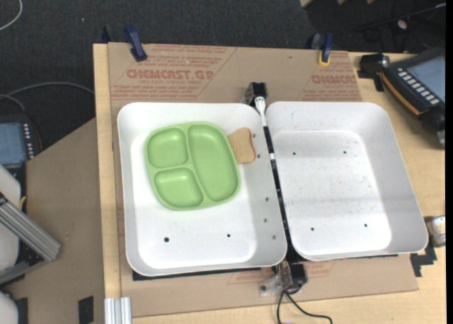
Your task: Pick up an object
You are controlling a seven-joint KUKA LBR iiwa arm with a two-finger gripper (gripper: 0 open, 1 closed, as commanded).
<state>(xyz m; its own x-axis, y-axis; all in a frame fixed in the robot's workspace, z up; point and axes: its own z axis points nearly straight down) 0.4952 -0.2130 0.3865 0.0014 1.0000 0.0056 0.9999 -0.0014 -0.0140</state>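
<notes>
Two white bins are seen side by side on the bench. The left bin point(141, 238) carries a green tray point(192, 165) with three compartments, set toward the bin's upper half and turned slightly off square. A tan piece point(243, 146), flat and roughly rectangular, is lodged at the tray's upper right edge, touching or just overlapping its rim; which of the two cannot be told. The piece's long axis runs roughly up-down in the view, tilted a little, and it lies between the tray and the divider where the bins meet. The right bin point(340, 174) is marked by dark specks and a few small holes.

The gripper's state cannot be told from this view, nor its place over the bins.

Since the arm reaches in from the right, both pickable things are judged to lie on the far side of its reach, across the right bin and past the divider. The tan piece is the nearer of the two to the arm's entry side. It is judged the easier pick: small, with free edges on its right side. The tray is broad and shallow, so a rim pinch would be needed. A grasp across the tan piece's short width is suggested, with care taken not to catch the tray rim.
</notes>
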